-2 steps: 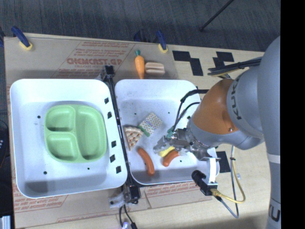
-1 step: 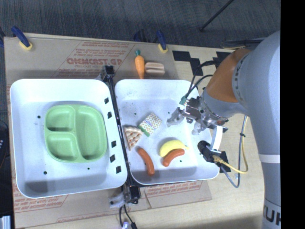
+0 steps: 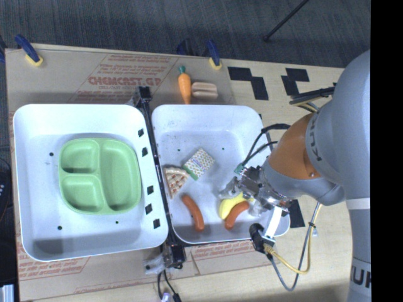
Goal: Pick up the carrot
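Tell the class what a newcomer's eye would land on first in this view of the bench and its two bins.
The big grey arm with its orange band stands out on the right, its gripper low in the right bin over a yellow and orange toy. Next comes the green divided plate in the left bin. The carrot lies outside on the bench, behind the right bin, beside a hot dog bun.

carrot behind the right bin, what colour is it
Orange with a green top, seen in the camera view: carrot.
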### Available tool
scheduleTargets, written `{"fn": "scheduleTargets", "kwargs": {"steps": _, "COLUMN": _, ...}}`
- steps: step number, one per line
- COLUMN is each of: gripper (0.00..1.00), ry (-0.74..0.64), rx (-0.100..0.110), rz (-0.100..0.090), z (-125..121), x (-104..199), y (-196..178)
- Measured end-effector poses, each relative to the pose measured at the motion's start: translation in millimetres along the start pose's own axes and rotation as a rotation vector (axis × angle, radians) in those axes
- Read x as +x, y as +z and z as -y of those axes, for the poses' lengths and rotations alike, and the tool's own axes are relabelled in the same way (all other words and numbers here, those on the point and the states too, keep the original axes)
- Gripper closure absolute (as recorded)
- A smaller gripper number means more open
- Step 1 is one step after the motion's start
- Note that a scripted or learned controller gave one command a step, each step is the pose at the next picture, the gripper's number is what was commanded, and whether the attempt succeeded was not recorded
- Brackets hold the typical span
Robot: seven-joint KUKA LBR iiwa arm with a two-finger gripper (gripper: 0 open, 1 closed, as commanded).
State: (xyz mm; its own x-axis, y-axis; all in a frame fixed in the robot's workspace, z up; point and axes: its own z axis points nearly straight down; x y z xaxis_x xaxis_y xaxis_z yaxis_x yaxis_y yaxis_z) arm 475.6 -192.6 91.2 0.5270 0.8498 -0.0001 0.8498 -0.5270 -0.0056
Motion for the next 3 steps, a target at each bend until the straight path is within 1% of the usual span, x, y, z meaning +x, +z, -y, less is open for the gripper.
{"fn": "scheduleTargets", "kwargs": {"steps": 1, "gripper": 0.00, "ry": 0.143, "rx": -0.002, "rz": -0.001, "z": -90, "x": 100, "y": -99}}
{"fn": "scheduleTargets", "kwargs": {"steps": 2, "gripper": 0.00, "ry": 0.069, "rx": 0.000, "rz": 0.000, "z": -64, "x": 49, "y": 0}}
{"fn": "scheduleTargets", "kwargs": {"steps": 3, "gripper": 0.00, "ry": 0.237, "rx": 0.003, "rz": 0.000, "z": 8, "x": 60, "y": -45}}
